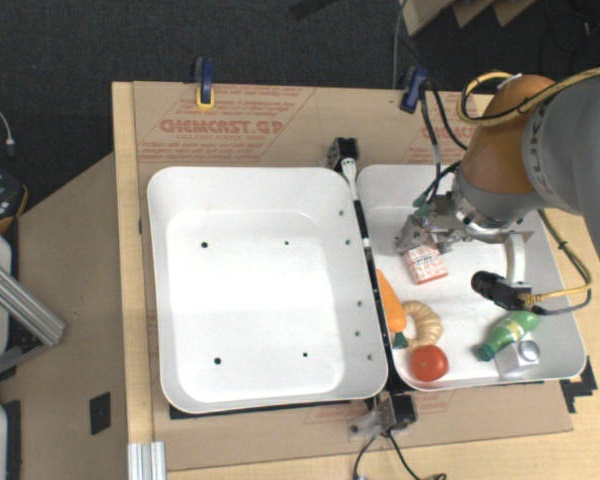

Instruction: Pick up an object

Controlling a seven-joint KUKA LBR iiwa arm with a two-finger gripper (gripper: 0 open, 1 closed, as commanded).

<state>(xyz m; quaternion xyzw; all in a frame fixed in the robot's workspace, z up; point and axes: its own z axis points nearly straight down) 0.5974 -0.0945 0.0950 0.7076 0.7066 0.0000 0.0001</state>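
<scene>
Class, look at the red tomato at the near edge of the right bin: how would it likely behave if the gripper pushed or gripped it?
The tomato looks round, so it would probably roll when nudged. Its glossy skin suggests it may slip between fingers. The croissant touching it might limit rolling that way.

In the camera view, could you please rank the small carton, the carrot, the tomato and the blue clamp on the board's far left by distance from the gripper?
From the gripper:
1. Small carton, right beneath it.
2. Carrot, along the right bin's left wall.
3. Tomato, near the front edge of the right bin.
4. Blue clamp, at the board's far left edge.
</scene>
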